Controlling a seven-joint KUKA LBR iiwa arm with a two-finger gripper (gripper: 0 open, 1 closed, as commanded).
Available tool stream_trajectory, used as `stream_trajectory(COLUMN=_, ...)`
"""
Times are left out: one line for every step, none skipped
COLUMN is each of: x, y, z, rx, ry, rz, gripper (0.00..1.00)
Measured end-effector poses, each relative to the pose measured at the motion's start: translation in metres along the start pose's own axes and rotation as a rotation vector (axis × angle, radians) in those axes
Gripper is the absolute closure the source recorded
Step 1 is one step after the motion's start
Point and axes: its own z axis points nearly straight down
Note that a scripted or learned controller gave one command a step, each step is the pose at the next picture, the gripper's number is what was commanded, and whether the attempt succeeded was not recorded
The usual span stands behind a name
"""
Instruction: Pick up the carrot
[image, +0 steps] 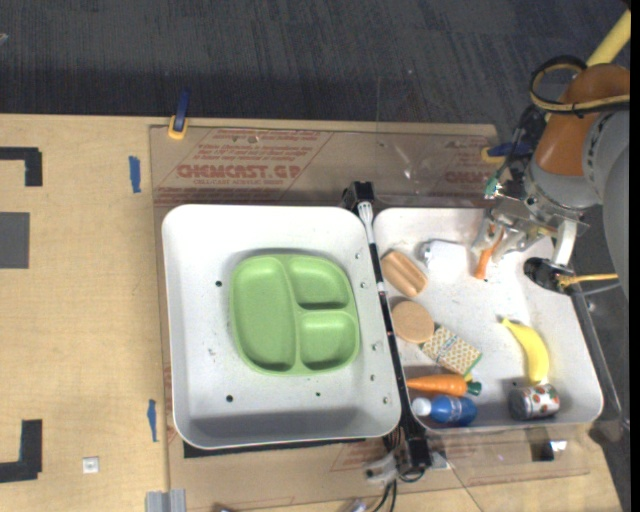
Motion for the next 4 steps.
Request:
stream_trajectory(x=0.000, y=0.000, z=-0.010, rx=0.000, ry=-0.005, rz=-0.003, gripper=1.00)
stream_trajectory(x=-0.030, y=0.009, z=-0.003, rx=-0.001, ry=-0.013, rz=-0.534, gripper=1.00)
stream_trajectory(x=-0.024, y=0.011, z=0.001, rx=-0.027, ry=-0.010, rz=-0.535, gripper=0.00)
stream_trajectory(x=-0.024, y=0.014, z=0.025, rx=-0.001, ry=0.028, rz=-0.390, gripper=0.00)
